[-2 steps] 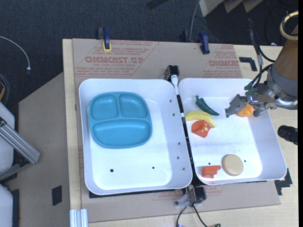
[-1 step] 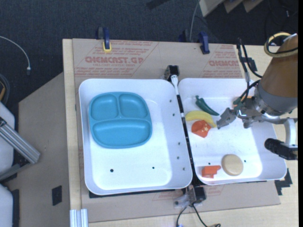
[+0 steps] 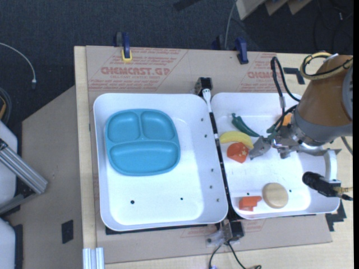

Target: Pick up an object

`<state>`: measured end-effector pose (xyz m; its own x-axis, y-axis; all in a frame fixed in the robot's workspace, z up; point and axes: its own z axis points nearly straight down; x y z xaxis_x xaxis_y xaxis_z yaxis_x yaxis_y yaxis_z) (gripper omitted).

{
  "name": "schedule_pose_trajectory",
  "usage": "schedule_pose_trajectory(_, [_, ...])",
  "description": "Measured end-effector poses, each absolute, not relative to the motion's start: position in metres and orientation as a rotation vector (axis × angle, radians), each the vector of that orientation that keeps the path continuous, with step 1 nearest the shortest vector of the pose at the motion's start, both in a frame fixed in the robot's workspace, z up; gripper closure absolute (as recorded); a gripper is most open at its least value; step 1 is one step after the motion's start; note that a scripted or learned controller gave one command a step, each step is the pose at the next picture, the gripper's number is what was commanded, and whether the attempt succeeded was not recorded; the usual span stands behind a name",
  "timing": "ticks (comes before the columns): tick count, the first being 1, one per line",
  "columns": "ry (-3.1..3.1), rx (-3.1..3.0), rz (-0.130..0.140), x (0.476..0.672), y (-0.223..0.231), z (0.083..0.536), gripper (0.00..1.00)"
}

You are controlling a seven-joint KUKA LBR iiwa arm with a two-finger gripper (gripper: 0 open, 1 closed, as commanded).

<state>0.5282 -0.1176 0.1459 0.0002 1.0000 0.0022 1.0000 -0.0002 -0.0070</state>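
Note:
The right bin (image 3: 314,206) holds several small objects. A green pod-shaped piece (image 3: 244,124) lies at the back, with a yellow banana-like piece (image 3: 235,137) and a red piece (image 3: 238,152) just in front of it. Near the front wall sit an orange block (image 3: 250,203) and a beige round piece (image 3: 275,195). My gripper (image 3: 272,150) hovers over the middle of the right bin, just right of the red piece. Its two grey fingers stand apart, open, with bare white bin floor between them.
A blue divided plate (image 3: 143,142) lies in the left bin (image 3: 162,212). A black ridge with clamps (image 3: 216,150) separates the two bins. The grey arm with its orange band (image 3: 328,94) covers the right bin's back right corner.

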Motion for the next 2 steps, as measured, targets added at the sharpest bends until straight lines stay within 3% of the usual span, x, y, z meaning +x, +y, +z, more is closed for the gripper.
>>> schedule_pose_trajectory(1, [-2.216, -2.216, 0.006, 0.523, -0.107, 0.089, 0.00])
schedule_pose_trajectory(2, [-2.221, -2.224, -0.001, 0.525, -0.108, 0.103, 1.00])
